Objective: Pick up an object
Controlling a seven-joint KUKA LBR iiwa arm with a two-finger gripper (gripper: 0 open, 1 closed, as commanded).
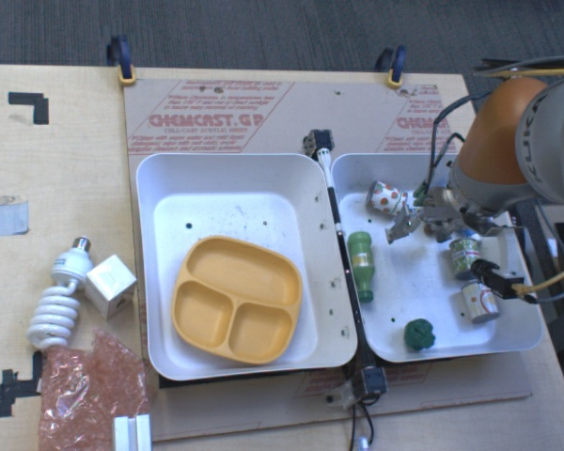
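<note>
The right bin (395,294) holds a green bottle (360,264) lying along its left wall. A white cup with orange spots (385,196) lies near its far edge. A dark green lumpy toy (418,334) rests at the front, and two small cans (465,256) (479,303) lie on the right side. My gripper (409,220) reaches in from the right and hangs low over the far part of this bin. It is just right of the spotted cup and left of the upper can. I see nothing held in it.
The left bin (169,195) contains a yellow divided tray (237,299). Outside on the left lie a spiral light bulb (58,299), a white cube (111,283) and a pink crinkled bag (85,393). The arm's orange band (493,139) looms over the right bin's far right corner.
</note>
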